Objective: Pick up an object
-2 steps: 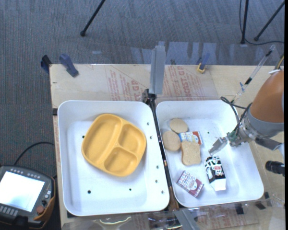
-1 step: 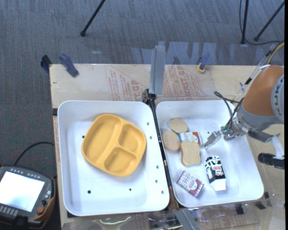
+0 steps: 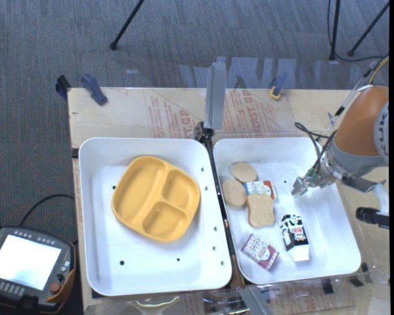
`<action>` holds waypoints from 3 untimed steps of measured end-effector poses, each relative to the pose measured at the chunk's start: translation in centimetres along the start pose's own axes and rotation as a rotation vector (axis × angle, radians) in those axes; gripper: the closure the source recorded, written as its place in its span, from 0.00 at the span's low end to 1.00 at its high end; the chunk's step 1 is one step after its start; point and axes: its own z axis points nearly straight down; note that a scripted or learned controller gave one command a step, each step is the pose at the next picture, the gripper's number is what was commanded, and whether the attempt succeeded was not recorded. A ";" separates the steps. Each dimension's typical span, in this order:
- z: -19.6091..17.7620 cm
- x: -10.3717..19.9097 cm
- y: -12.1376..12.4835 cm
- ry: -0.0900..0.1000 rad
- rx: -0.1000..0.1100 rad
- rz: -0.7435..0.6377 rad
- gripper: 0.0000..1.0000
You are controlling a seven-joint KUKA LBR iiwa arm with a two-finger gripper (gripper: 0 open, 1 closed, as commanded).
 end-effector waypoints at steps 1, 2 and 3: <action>0.1 0.0 0.0 0.001 0.001 -0.001 0.00; 0.9 -1.1 4.2 -0.003 -0.002 -0.189 0.00; -0.2 -1.0 4.4 -0.005 -0.004 -0.194 1.00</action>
